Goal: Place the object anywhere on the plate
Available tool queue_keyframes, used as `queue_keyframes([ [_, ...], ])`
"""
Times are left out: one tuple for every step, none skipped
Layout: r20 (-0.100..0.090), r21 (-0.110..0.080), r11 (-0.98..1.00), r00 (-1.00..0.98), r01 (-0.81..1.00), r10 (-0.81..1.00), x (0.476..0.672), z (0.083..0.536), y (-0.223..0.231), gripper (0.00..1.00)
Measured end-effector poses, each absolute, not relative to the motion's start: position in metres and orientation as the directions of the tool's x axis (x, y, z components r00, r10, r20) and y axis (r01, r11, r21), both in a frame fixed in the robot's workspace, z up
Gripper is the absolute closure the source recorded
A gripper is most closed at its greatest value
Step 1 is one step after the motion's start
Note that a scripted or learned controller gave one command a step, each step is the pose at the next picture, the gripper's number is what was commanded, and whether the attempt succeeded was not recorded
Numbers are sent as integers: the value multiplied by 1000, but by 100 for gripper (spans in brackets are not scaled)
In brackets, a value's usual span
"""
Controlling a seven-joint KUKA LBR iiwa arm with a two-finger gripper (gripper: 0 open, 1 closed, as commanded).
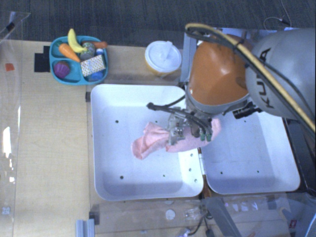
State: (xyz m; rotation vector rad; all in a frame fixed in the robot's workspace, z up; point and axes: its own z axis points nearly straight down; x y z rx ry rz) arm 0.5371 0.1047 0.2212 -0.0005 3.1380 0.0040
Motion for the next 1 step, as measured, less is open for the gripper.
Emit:
queue_keyframes([
  [-4,2,1000,-1000,0,0,537,221,104,0],
])
